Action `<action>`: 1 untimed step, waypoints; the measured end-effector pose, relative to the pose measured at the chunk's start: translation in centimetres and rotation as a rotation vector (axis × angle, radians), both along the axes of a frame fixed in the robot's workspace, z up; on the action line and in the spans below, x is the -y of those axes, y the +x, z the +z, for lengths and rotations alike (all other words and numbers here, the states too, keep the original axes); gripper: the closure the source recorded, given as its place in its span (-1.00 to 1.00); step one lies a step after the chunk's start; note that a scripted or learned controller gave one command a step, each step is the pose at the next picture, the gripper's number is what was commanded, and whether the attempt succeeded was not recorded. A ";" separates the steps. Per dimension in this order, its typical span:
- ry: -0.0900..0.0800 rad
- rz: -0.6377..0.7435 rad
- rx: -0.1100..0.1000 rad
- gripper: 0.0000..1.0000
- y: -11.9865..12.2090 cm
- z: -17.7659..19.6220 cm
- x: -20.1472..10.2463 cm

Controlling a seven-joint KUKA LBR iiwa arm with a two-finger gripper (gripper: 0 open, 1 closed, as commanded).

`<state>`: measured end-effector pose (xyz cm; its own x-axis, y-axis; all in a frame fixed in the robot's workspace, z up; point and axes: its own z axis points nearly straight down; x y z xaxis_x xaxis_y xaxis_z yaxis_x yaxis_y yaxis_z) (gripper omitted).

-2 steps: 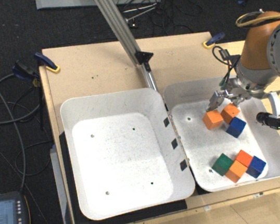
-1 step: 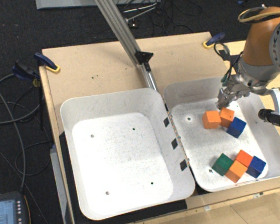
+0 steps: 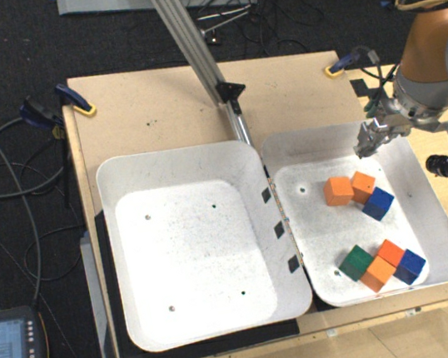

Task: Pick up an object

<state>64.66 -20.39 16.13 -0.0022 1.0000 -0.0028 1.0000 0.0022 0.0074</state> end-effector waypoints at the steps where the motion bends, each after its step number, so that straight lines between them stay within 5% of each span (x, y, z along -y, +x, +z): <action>1: 0.000 0.000 0.000 1.00 -0.2 4.4 0.1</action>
<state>64.43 -20.51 20.58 -0.0020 1.0000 -0.0028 1.0000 0.0021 0.0072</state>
